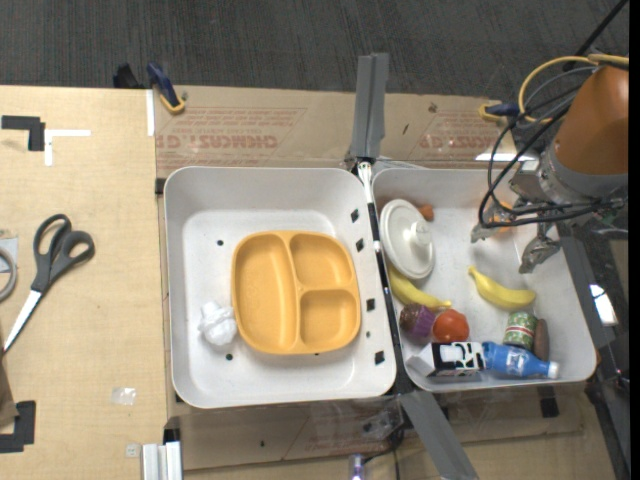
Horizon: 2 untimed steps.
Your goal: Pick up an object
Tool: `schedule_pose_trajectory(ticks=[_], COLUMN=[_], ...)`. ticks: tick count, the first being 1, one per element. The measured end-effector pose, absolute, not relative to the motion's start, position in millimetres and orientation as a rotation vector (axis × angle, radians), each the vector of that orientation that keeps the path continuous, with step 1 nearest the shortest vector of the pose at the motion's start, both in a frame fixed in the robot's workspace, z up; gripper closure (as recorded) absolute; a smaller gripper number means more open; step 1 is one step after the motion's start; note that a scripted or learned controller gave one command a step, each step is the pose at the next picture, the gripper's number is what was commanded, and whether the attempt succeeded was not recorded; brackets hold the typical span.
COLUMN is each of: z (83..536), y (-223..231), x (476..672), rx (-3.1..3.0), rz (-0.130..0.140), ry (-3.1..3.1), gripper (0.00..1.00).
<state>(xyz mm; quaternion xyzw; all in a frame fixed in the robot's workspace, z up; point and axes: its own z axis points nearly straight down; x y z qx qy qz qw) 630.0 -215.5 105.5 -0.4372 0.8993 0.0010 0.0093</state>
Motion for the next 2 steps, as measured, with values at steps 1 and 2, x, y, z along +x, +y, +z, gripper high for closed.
schedule_pose_trajectory(ticks=[1,2], z=[92.2,92.9], y=[-175.0,-130.2], x=[544.0,499.2], rx=[-1.157,-0.935], rz=[0.001,-0.003], ry=[2.917,2.992], gripper=[0.0,0.0])
